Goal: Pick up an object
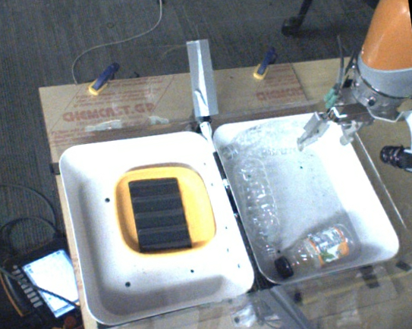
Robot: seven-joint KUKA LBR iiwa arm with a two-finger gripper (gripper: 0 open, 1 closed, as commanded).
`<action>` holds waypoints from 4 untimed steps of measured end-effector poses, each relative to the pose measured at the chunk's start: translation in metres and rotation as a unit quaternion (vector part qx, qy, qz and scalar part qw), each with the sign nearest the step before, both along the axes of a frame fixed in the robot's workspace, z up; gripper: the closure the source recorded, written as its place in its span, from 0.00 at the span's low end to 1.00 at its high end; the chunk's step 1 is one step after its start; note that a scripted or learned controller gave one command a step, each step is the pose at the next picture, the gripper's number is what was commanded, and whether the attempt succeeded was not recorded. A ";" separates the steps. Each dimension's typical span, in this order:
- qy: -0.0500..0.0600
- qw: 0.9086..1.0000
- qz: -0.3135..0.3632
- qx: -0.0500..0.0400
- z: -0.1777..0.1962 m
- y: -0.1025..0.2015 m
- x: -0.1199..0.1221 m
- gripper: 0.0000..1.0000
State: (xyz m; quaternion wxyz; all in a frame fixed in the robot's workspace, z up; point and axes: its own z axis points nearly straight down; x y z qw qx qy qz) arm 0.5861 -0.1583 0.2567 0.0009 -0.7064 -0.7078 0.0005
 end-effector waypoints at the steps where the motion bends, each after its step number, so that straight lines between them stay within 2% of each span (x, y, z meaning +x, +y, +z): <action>1: 0.000 1.000 0.021 0.000 -0.029 -0.004 -0.085 0.00; 2: 0.000 0.999 0.035 0.000 -0.067 0.017 -0.073 0.00; 3: -0.007 0.999 0.045 -0.002 -0.165 -0.021 -0.098 0.00; 4: -0.009 0.999 0.045 -0.001 -0.155 -0.019 -0.096 1.00</action>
